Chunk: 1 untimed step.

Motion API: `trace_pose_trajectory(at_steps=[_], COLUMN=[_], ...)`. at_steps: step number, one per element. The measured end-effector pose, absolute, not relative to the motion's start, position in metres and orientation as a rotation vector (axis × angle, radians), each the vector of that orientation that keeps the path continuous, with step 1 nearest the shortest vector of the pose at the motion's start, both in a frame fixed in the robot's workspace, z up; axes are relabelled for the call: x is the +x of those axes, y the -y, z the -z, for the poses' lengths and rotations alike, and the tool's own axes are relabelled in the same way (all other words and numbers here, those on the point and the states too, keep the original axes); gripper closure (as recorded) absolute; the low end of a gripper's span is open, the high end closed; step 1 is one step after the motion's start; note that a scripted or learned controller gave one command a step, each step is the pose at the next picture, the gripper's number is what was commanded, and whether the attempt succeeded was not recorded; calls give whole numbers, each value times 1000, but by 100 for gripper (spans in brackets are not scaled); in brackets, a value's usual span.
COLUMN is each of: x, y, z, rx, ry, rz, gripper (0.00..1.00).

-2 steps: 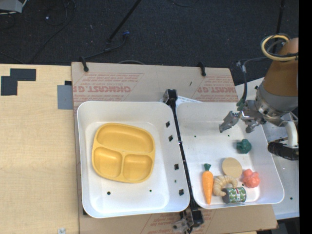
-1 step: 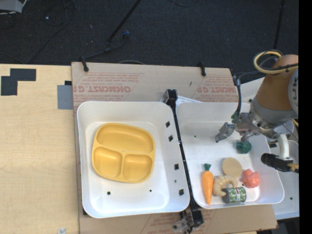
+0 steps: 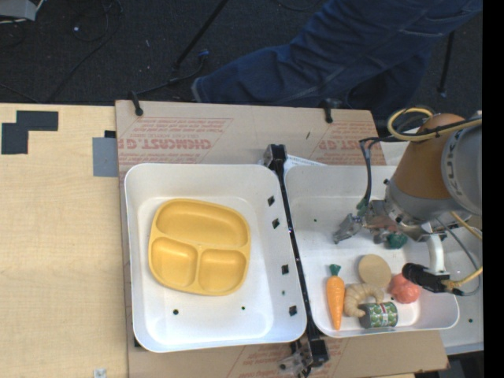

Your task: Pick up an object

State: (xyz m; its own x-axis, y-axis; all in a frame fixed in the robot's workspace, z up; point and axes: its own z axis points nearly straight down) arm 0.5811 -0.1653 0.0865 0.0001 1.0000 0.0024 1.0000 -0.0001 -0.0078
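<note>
Below us, we see two shallow white bins side by side on the bench. A yellow plastic plate with three compartments [image 3: 200,246] lies in the middle of the left white bin [image 3: 140,305], set a little toward its left wall.

We find the loose objects gathered along the near edge of the right white bin [image 3: 315,203]. An orange toy carrot with a green top [image 3: 335,298] lies nearest the divider between the bins. Just beside it sits a pale beige lumpy toy [image 3: 359,294], and touching that, at the near rim, a small green-labelled tin can on its side [image 3: 379,315]. A round tan disc [image 3: 374,270] rests just behind the beige toy, and a pinkish-red rounded toy [image 3: 405,290] lies toward the bin's near right corner.

We see the grey arm with its orange band [image 3: 421,172] reaching in from the right, its two-finger gripper [image 3: 347,230] over the middle of the right bin floor, pointing toward the divider. Its fingers look slightly parted with nothing between them, apart from every object.
</note>
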Motion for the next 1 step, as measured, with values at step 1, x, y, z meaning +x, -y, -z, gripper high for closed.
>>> trace_pose_trajectory(at_steps=[1], x=[582], y=[166], z=[-100], rx=[-2221], ry=[2216], rz=[-4], gripper=[100])
